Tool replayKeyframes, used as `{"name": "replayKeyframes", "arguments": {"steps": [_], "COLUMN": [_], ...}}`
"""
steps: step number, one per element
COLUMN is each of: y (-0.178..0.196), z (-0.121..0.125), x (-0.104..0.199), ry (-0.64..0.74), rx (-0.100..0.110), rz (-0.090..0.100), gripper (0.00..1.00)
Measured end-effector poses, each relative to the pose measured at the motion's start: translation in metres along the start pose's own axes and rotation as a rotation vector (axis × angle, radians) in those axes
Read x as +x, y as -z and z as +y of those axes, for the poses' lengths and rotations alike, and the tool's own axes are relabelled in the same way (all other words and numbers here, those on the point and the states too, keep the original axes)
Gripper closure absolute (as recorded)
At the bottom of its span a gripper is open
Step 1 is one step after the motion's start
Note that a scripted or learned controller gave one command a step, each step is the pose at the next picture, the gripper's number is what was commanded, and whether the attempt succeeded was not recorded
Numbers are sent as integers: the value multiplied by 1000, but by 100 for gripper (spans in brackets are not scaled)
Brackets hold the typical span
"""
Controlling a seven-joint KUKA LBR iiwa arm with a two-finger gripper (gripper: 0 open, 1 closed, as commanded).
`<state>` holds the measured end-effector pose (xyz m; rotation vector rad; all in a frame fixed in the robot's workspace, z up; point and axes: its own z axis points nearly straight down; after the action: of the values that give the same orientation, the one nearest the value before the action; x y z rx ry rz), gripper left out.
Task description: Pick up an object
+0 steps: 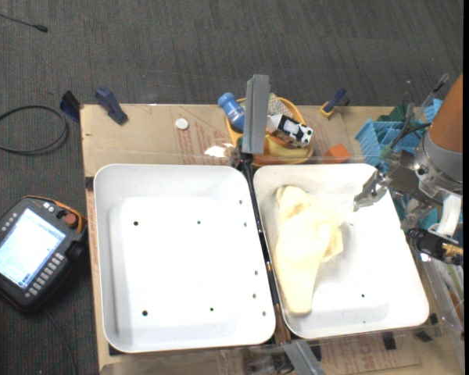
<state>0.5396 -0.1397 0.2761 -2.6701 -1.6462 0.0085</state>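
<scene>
A pale yellow cloth (305,244) lies crumpled in the right white bin (375,303), running from the bin's far left part down to its near middle. A thin, lighter fold of it reaches right toward my gripper (366,195), which hangs over the bin's far right part at the cloth's upper right edge. The grey arm with its orange band (447,123) comes in from the right. The view does not let me tell whether the cloth is held. The left white bin (109,209) shows only its bare floor.
Behind the bins stands a yellow bowl (285,153) with a blue bottle (231,111) and a black-and-white toy (295,131). A grey upright post (257,116) rises at the bins' divide. A blue basket (383,135) sits far right, a teach pendant (27,248) left.
</scene>
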Motion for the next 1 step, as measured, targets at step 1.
{"name": "replayKeyframes", "arguments": {"steps": [1], "y": [-97], "z": [21], "x": [0], "ry": [67], "rx": [4], "rz": [1], "gripper": [0]}}
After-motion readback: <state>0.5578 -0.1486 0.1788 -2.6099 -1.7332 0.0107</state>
